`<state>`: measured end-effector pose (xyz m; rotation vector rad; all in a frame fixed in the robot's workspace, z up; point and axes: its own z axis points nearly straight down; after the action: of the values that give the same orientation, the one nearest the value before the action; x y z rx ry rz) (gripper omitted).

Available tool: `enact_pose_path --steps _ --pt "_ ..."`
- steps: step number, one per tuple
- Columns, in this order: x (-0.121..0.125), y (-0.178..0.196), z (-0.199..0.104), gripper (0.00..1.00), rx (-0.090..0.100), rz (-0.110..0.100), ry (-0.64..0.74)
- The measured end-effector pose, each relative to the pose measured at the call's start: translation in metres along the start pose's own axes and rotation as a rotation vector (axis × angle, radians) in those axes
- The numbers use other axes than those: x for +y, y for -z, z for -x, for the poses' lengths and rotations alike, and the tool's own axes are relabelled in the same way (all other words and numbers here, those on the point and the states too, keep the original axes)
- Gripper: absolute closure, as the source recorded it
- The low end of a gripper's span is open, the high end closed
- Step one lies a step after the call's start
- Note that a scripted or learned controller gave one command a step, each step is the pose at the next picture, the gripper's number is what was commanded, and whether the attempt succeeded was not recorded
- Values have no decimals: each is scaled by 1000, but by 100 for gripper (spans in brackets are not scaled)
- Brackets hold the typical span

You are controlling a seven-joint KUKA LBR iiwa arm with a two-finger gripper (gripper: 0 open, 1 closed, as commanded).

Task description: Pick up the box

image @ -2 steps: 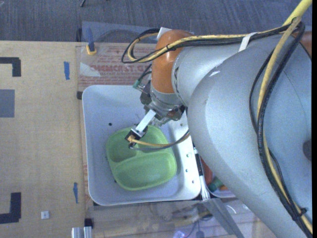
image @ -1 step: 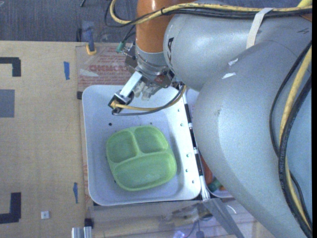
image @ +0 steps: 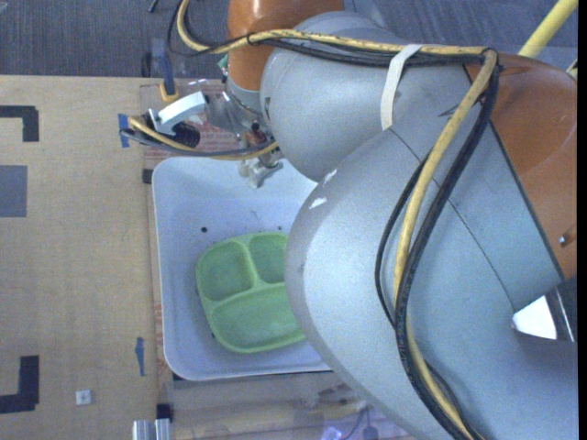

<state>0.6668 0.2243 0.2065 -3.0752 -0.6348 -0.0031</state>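
Camera view looks down on a white bin (image: pixel 179 211) set on the tan worktop (image: pixel 73 246), with the grey arm (image: pixel 440 246) covering most of the bin's right side. The gripper (image: pixel 249 159) hangs over the bin's far edge, near its far left corner; whether it is open or closed I cannot tell, and nothing can be seen held in it. Just beside it, at that far edge, a strip of pale reddish printed surface is probably the box (image: pixel 211 139), mostly hidden behind the wrist hardware. A green divided tray (image: pixel 240 301) lies nearer the bin's near edge, well apart from the box. If it is printed card, the box is likely light and stiff but crushable, with smooth faces. A hold across two opposite flat sides, near the middle, seems best.
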Motion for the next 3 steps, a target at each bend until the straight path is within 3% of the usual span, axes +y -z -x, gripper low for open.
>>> enact_pose_path --steps 1,2,3 --pt "-15 66 35 100 -1 2 -153" --pt "4 158 16 100 -3 2 83" --pt "-13 -46 31 100 -3 1 -194"
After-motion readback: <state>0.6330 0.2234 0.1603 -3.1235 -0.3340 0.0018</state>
